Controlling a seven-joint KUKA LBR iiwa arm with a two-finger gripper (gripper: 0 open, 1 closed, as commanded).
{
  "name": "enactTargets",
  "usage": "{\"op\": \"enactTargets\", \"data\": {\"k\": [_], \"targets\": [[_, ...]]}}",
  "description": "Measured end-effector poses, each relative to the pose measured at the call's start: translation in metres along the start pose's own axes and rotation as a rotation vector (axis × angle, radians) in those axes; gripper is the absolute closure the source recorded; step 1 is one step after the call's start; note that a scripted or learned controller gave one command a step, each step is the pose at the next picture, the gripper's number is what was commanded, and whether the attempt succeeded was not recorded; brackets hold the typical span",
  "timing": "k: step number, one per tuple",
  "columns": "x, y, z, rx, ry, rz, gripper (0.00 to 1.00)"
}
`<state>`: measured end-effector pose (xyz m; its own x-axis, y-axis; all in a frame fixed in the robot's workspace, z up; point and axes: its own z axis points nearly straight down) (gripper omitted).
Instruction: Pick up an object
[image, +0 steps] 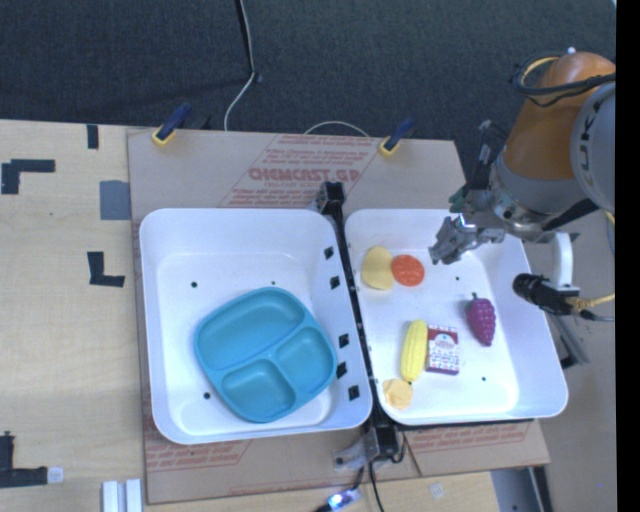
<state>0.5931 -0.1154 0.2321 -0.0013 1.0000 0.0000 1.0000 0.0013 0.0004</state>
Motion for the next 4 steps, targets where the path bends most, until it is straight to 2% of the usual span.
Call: {"op": "enactTargets", "data": {"k": [1, 2, 3, 4], "targets": [[0.044, -0.005, 0.002, 0.003, 0.001, -0.004, 1.0], [0.105, -0.018, -0.003, 0.003, 0.002, -0.006, 1.0], [0.162, -0.043, 0.0, 0.005, 0.002, -0.006, 1.0], [0.214, -0.045, 0.008, 0.004, 0.001, -0.005, 1.0]]}}
